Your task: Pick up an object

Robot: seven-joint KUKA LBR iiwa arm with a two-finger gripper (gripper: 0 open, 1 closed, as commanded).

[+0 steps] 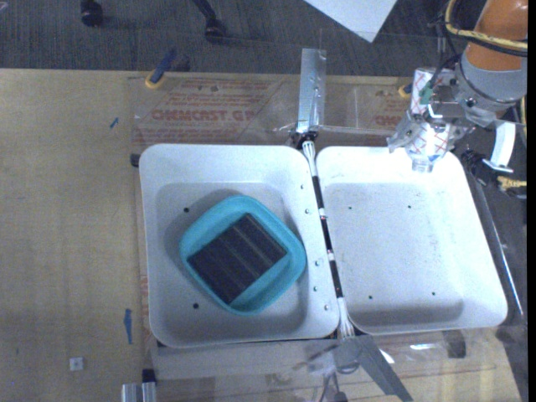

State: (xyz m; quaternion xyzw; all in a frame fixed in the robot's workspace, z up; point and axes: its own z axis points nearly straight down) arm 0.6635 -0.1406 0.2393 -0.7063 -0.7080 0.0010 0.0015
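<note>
The worktop [67, 224] is wide, flat and tan, with two shallow white bins on it side by side; the left bin [159, 182] and the right bin [402, 249] touch along their inner edges, where a strip of small clips runs down between them; the arm [496, 32] is grey with an orange band and comes in from the top right corner; a blue dish [289, 254] with round corners lies in the middle of the left bin, turned at a slant; a dark ridged block [237, 258] sits inside the blue dish and covers most of its floor; the claw [423, 145] hangs over the far rim of the right bin, near its back right corner, well apart from the blue dish; it is blurry and small, so I cannot tell if it is open or closed.
</note>
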